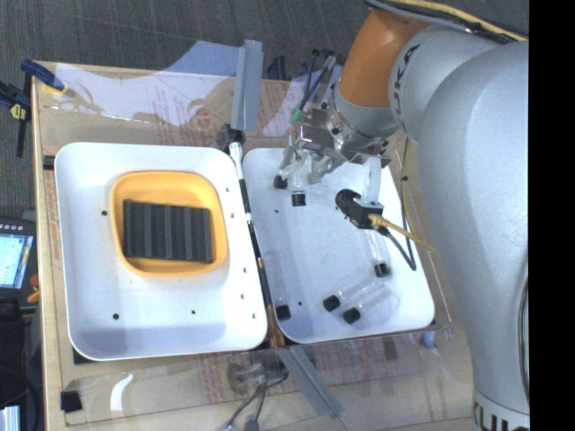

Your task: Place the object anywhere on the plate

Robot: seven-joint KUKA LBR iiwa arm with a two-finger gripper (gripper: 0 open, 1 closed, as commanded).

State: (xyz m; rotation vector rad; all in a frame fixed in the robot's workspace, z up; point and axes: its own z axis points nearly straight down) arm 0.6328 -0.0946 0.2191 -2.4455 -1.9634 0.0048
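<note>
A: Where is the block?

B: The block (169, 232), dark grey and ribbed, lies flat on the yellow plate (135, 189). It sits within the rim, with yellow showing on all four sides. The plate sits in the left bin (81, 241), toward its far half.

A: And the tool?

B: The tool (292, 187) is over the far left corner of the right bin (314, 259), well apart from the block. Its two pale prongs stand apart, with white bin floor showing between them, and nothing is gripped. I cannot tell whether their dark tips touch the floor or hang just above it.

A: Anything else in that bin?

B: There are clear pieces (364, 292) near the front right corner, and they are hard to make out against the white. Small black caps (332, 303) show up better: two close together at the front, one up the right side and one by the front left corner. Which cap belongs to which piece I cannot tell.

A: What about the arm?

B: The arm (449, 151) is grey with an orange band. It covers the right bin's far right corner, and the picture's edge cuts it off. The counter (135, 106) behind the bins carries printed sheets too blurred to read.
</note>
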